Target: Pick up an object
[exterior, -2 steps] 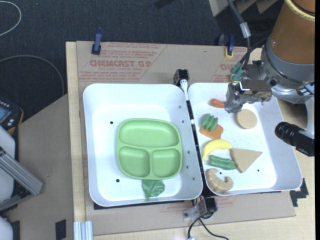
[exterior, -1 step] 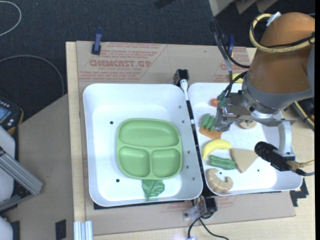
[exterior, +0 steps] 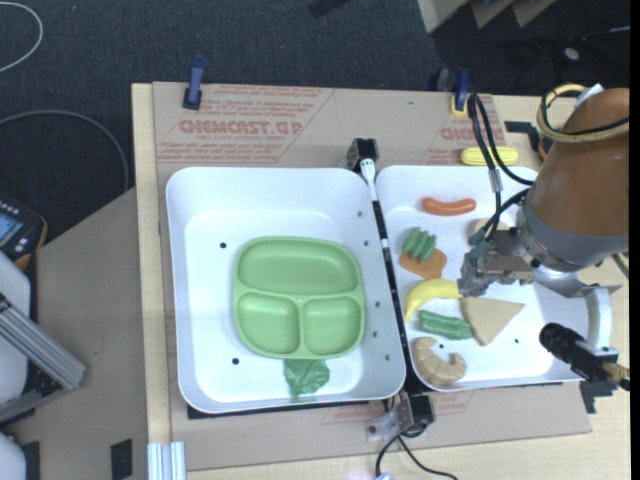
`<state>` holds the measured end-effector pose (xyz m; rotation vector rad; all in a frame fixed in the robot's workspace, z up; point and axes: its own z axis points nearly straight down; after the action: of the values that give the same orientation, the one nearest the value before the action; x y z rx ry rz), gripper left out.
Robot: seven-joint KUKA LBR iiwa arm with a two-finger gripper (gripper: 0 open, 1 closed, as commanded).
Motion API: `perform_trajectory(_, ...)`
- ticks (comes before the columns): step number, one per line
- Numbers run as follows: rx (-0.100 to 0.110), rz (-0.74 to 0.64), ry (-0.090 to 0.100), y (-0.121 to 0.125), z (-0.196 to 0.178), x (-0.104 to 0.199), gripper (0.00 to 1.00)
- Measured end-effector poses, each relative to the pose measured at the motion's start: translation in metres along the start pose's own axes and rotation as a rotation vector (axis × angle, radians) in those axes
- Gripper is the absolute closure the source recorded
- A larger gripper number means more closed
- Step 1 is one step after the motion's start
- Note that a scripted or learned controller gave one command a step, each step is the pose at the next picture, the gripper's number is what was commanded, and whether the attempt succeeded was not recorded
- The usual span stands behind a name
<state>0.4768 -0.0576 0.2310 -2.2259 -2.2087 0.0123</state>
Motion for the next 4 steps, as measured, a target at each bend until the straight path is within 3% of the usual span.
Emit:
perform_trajectory(1, -0.003, -0.018, 0.006, 0.001, 0.021, 0.098, 1.0)
perform_trajectory(2, -0.027, -0.008, 0.003, 0.003, -0.15, 0.087, 1.0)
perform_trajectory(3, -0.004, -0.003, 0.001, 0.0, -0.097, 0.056, 1.0)
perform_trajectory(4, -0.004, -0.015, 0.004, 0.0, -0.079, 0.125, 1.0)
